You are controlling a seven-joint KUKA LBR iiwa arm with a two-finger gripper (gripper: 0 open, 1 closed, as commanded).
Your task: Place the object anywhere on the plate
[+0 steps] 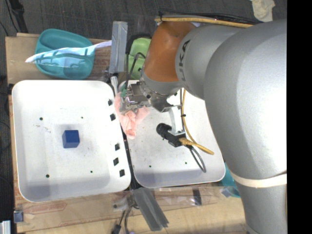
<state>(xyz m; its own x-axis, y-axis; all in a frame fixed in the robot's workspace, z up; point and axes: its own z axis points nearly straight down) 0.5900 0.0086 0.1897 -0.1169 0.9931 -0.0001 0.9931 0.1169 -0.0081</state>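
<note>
Hand (130,101) over pink cloth (131,120), right bin (165,174).

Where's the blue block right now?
In the camera view, the blue block sits alone in the left white bin, near its middle and a bit toward the left, well away from the gripper over the right bin.

— Where does the camera sit?
— Fixed above the bench (58,206), looking down at a slant on both white bins (29,130), close enough that the arm (243,82) bulks large at right.
</note>
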